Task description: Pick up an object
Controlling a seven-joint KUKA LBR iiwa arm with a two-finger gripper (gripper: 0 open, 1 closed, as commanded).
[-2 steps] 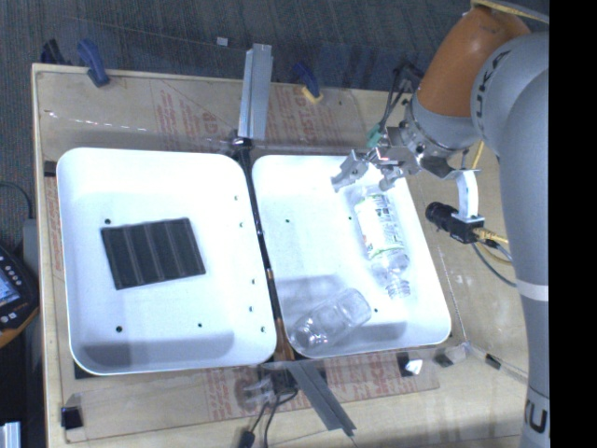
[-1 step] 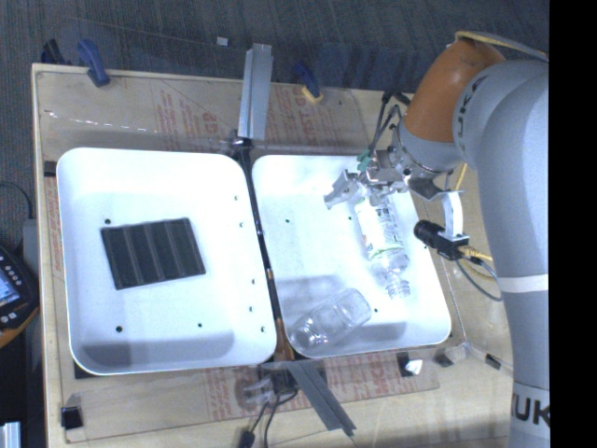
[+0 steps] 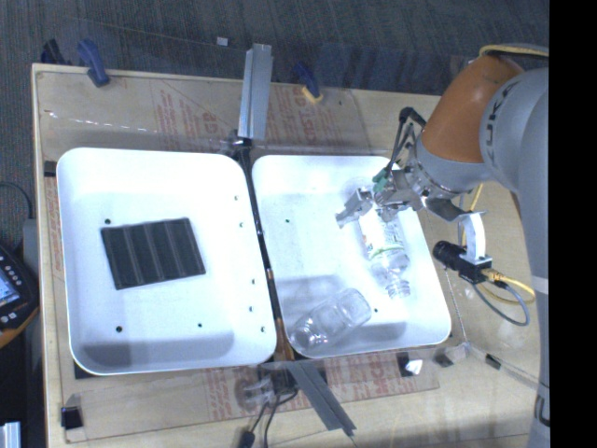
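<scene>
My gripper [image 3: 367, 203] hangs over the back right part of the right bin [image 3: 280, 250]. A clear plastic bottle [image 3: 388, 256] with a pale label runs from right under the gripper toward the bin's right wall. Its upper end meets the gripper, but whether it is gripped is not visible. A second clear plastic container [image 3: 328, 318] lies on its side near the front of the same bin. A black ridged rectangular pad [image 3: 152, 251] lies flat in the middle of the left bin [image 3: 84, 185].
A metal divider bar [image 3: 254, 91] rises behind the seam between the bins. Blue clamps [image 3: 93, 63] hold the bench's back edge. The arm's orange band [image 3: 466, 110] and grey body stand over the right side of the bench.
</scene>
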